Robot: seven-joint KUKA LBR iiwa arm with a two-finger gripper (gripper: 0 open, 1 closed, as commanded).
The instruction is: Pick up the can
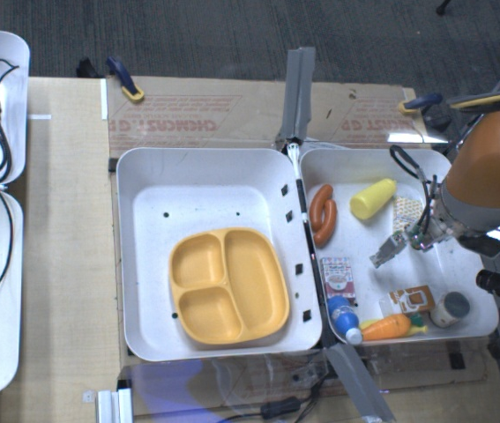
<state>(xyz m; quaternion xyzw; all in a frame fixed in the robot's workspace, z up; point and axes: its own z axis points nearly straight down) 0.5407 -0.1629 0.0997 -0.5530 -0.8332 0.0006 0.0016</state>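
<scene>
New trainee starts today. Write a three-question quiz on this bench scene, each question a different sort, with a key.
1. True or false: the yellow divided tray lies in the right bin.
2. The can sits in the right bin's: A) far left corner B) near right corner C) centre.
3. Fill in: the pincer hovers over the ___ bin.

Key: 1 false, it lies in the left bin; 2 B; 3 right.

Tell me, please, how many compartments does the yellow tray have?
3: on the yellow tray in the left bin, one upper left, one lower left, one long one along the right side.
</scene>
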